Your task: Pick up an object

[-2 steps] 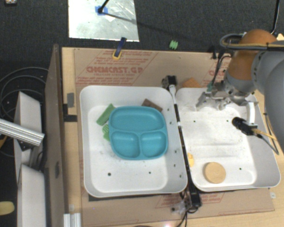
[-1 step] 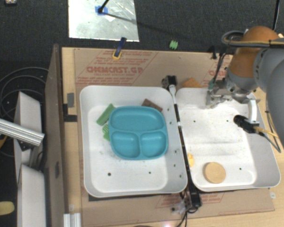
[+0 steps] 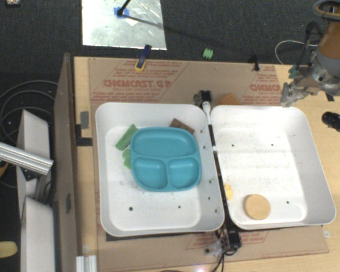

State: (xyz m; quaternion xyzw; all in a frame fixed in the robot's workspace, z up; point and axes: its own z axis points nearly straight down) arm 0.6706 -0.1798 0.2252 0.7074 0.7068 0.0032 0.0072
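Tan and round, a small disc (image 3: 256,206) that could be a cookie or a wooden puck lies flat near the front edge of the right bin (image 3: 306,152), with a small yellow piece (image 3: 228,192) just beside the divider between the bins; it seems the easiest object to pick, since it sits well apart from anything else. The gripper (image 3: 289,95) hangs above the right bin's far right corner, well apart from the disc, and its opening cannot be told from this slant. To do the step well, the arm would likely need to travel toward the bin's front, centre over the disc, and descend straight so the claw straddles its rim rather than pressing on its flat top. The left bin (image 3: 110,169) holds a blue divided plate (image 3: 164,158), which lies partly over a green flat piece (image 3: 125,137) at its left and a brown block (image 3: 182,126) at its far edge.
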